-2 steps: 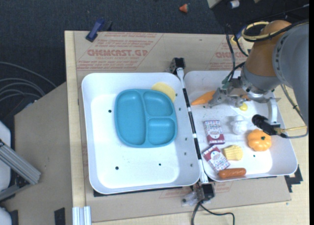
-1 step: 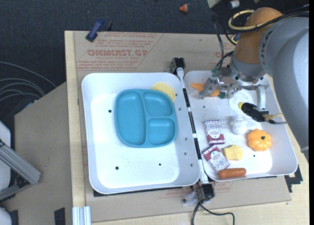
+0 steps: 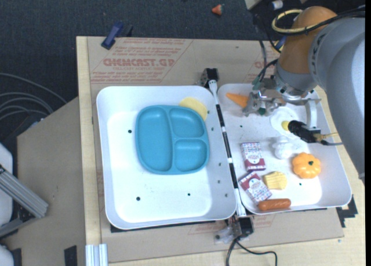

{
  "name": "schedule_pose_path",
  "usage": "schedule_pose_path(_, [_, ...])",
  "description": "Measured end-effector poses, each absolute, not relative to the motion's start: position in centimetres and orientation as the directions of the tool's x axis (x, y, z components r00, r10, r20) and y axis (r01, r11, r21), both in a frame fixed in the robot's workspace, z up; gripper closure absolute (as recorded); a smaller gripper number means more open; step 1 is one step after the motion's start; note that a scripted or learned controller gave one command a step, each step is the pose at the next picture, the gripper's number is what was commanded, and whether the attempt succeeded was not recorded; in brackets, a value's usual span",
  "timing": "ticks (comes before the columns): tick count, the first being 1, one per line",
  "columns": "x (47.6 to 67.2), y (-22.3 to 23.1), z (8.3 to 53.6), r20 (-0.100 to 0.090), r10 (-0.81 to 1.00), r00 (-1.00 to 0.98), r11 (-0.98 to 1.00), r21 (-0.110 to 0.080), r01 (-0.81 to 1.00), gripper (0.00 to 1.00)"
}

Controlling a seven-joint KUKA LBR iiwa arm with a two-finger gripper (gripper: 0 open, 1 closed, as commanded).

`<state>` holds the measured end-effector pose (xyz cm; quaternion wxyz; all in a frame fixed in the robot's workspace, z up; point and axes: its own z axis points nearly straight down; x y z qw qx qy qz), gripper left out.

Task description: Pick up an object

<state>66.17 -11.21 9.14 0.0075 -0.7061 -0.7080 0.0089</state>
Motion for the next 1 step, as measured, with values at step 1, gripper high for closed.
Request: schedule_pose_path(1, [62.25,-4.60,18.54,0.002,1.000,-0.002,0.002,-0.001,1.000,1.00])
